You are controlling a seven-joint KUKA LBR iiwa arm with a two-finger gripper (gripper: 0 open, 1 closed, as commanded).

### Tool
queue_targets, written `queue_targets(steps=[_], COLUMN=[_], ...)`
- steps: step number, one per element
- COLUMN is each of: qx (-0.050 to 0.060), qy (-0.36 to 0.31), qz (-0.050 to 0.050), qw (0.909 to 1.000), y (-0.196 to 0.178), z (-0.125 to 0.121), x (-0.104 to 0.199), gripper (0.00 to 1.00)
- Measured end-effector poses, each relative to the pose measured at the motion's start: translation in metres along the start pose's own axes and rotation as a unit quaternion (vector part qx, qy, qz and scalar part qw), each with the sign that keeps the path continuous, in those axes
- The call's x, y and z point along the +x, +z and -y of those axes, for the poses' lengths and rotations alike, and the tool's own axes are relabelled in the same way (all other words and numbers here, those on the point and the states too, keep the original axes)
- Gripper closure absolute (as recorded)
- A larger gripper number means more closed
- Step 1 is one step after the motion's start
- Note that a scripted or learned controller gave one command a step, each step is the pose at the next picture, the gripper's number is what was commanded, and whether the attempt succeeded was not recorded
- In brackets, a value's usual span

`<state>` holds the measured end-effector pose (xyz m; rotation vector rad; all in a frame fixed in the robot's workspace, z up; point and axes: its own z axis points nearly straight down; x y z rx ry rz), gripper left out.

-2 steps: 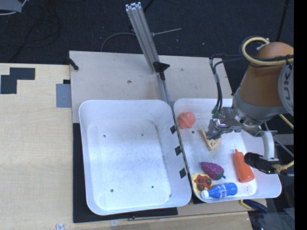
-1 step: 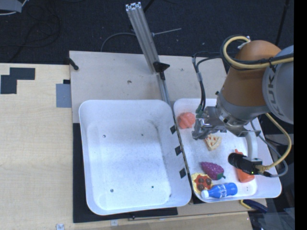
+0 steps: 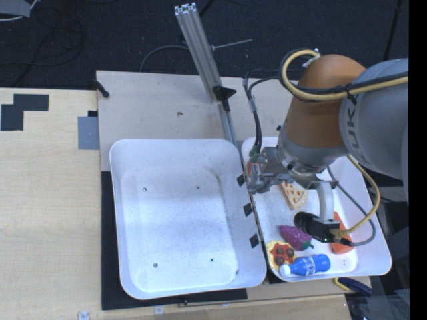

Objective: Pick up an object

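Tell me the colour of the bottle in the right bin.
Blue with a white cap, seen in the camera view: bottle.

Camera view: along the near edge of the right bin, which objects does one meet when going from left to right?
Yellow and red toy → blue bottle → orange and red piece. The purple object lies just behind, overlapping the first two, so I leave it out.

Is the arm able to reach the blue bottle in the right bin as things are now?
Probably yes. The blue bottle lies uncovered at the near edge of the right bin, with only the purple toy close beside it.
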<state>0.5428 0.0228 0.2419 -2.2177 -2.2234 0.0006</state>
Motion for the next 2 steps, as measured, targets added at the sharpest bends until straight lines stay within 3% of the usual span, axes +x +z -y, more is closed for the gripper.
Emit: queue_targets(steps=[1,2], qx=[0.000,0.000], qy=[0.000,0.001], qz=[0.000,0.000], qw=[1.0000,1.0000], y=[-0.0007,-0.0006], z=[0.0018,0.0018], x=[0.0433,0.0421], gripper=[1.00,0.00])
